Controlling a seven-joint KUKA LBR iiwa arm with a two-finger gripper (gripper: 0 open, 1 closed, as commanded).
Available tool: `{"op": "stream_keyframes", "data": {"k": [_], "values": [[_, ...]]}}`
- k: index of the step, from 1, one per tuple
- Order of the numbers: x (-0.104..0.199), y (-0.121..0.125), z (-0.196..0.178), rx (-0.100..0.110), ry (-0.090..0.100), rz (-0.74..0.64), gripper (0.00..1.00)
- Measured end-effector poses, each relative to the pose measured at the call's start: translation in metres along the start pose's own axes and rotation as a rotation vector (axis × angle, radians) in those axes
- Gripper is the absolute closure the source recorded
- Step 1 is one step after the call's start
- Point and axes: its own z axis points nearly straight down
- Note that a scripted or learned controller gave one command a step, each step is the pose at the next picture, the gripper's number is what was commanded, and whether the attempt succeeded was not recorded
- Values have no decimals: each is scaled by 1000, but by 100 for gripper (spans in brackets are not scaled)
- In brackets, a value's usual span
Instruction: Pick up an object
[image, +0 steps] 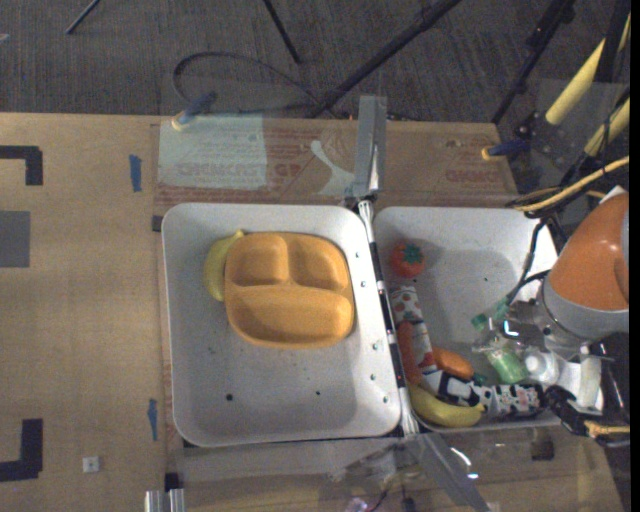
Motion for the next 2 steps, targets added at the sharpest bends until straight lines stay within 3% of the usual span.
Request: {"op": "stream_keyframes", "data": {"k": [1,2], "values": [[17,3,-69,8,-1,291,100],[53,19,-98,7,-1,219,100]]}}
